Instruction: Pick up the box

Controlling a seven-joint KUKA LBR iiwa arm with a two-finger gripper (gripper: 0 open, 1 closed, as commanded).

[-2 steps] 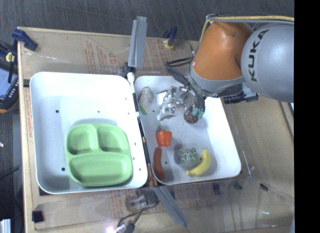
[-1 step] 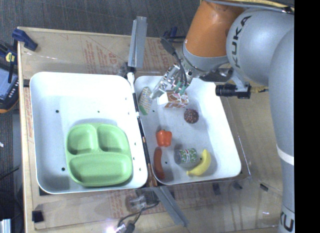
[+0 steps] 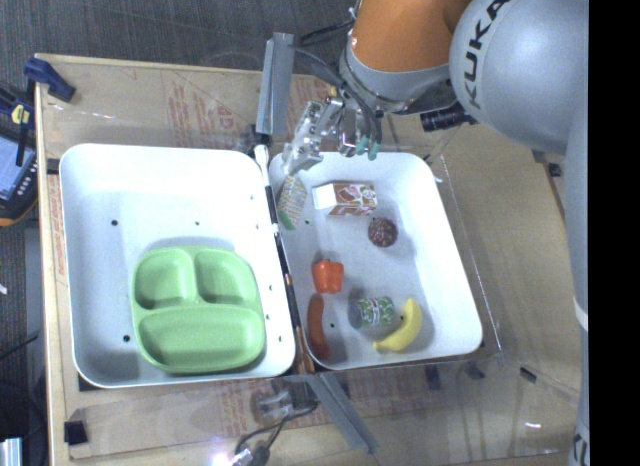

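Observation:
The box [image 3: 345,197], a small white and brown carton, lies flat near the back of the right bin [image 3: 455,254]. My gripper [image 3: 335,147] hangs just above and behind it, over the bin's back left corner. Its fingers are open with nothing between them; the left finger [image 3: 300,154] reaches down towards the bin's left wall. The orange band and grey wrist fill the space above the gripper.
A green and white packet [image 3: 290,200] leans at the right bin's left wall beside the box. Further forward lie a dark round fruit [image 3: 382,231], a red pepper [image 3: 327,275], a red sausage [image 3: 316,324], a green can [image 3: 372,312] and a banana [image 3: 402,327]. The left bin [image 3: 90,204] holds a green divided tray [image 3: 197,309].

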